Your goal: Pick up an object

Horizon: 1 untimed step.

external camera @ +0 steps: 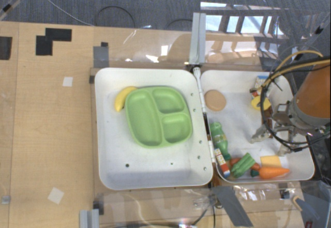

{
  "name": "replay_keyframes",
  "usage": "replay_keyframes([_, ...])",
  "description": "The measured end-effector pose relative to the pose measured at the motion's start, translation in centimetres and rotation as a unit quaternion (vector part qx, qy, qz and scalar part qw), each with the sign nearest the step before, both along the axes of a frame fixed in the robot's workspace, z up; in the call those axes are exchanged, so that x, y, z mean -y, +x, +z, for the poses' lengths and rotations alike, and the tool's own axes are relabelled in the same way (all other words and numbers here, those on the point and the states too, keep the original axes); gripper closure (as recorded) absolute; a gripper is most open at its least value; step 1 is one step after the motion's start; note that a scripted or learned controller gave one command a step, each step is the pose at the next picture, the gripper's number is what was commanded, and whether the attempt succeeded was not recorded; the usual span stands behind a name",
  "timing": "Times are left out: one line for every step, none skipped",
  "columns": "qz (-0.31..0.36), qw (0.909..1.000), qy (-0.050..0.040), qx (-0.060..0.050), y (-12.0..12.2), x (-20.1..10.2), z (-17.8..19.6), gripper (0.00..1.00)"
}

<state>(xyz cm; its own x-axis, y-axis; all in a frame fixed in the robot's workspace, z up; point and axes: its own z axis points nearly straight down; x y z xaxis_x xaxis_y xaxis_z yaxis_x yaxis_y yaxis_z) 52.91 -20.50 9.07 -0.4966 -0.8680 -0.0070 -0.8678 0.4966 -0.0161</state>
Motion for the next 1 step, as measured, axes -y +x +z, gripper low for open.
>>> replay_keyframes([-0.01, 0.9999, -0.0003, 0.001, -2.95, -5.05, 0.15, 0.0])
